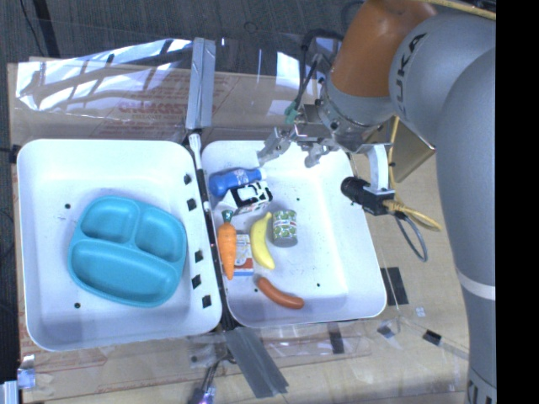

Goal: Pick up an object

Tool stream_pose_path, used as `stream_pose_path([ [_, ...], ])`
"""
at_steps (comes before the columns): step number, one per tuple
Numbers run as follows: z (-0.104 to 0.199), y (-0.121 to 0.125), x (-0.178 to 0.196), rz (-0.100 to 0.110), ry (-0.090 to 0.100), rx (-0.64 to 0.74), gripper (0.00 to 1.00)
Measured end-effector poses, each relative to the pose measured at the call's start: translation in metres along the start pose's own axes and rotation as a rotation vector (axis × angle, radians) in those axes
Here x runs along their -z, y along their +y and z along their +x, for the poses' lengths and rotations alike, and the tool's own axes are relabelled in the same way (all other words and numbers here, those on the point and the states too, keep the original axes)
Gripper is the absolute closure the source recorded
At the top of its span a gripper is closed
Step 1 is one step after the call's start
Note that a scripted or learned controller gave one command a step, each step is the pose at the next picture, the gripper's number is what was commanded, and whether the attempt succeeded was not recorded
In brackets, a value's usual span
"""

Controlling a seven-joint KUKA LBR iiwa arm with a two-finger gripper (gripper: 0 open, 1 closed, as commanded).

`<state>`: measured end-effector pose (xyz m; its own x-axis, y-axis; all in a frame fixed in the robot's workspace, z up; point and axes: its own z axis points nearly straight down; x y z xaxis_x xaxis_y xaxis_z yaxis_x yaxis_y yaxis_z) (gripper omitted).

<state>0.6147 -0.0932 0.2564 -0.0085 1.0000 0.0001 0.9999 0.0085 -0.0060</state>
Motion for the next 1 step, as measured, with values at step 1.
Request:
stream_pose_path([
  [1, -0.0120, -0.0317, -0.1601, 0.001, 0.001, 0.081, 0.00],
])
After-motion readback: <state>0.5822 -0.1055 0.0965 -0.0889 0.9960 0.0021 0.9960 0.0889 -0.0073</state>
